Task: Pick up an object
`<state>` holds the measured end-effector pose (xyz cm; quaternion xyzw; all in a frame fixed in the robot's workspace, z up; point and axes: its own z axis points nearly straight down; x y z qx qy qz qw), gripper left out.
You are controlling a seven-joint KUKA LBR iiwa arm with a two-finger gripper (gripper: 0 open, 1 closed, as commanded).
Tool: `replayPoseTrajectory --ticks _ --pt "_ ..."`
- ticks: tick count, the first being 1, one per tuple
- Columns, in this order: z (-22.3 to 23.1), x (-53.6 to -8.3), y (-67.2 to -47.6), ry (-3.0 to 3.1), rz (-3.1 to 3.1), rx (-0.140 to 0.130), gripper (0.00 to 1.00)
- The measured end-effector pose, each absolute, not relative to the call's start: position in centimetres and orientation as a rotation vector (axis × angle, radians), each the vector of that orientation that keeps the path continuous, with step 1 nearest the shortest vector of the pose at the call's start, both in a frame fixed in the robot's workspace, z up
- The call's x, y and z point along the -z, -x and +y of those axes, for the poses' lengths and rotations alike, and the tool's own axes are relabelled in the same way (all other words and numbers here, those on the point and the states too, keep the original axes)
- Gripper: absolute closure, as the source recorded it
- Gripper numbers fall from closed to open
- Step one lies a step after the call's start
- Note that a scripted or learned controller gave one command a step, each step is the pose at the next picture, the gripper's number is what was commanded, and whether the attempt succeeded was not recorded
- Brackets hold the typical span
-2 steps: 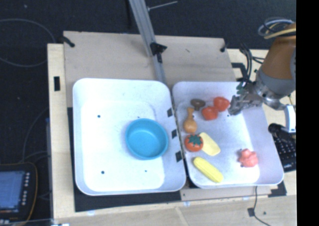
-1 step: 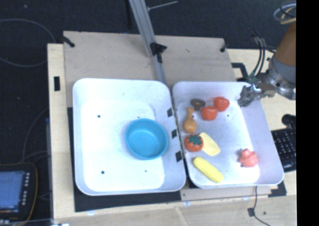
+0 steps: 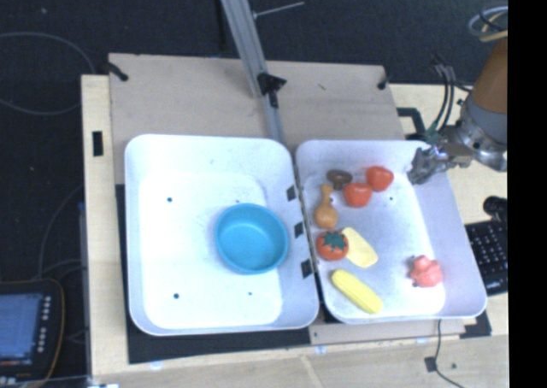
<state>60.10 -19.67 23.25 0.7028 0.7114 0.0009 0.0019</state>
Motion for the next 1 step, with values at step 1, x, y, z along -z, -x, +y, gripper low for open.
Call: replayPoseTrajectory --ticks 1 --pt "-15.06 -24.23 -59.33 -2.213 2.232 -0.003 1.00"
